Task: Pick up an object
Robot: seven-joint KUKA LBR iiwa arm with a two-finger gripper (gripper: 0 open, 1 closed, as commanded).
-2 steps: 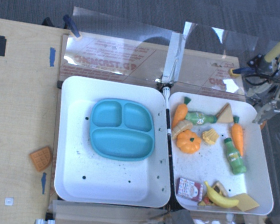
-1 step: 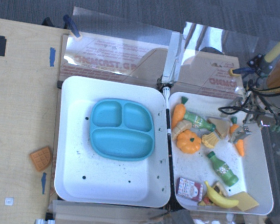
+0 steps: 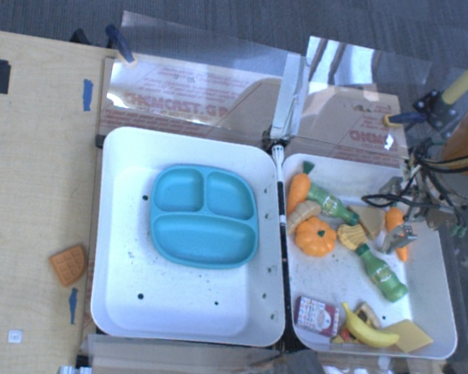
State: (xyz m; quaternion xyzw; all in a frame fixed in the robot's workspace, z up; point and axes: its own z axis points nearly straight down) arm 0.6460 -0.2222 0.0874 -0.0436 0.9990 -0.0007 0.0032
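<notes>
Right now the tool (image 3: 399, 240) hangs low in the right bin (image 3: 447, 298), w/ a small orange object (image 3: 394, 219) at its tip; can't tell if it's pinched. Nearby: green bottle (image 3: 381, 274), toy pumpkin (image 3: 316, 237), banana (image 3: 367, 331). Left bin (image 3: 115, 234) has a blue divided plate (image 3: 205, 217).

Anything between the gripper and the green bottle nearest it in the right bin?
Nothing visible. The gripper sits low over the right bin, just up and right of the green bottle, with bare bin floor between them. The cracker lies off to the bottle's left, outside that path.
</notes>
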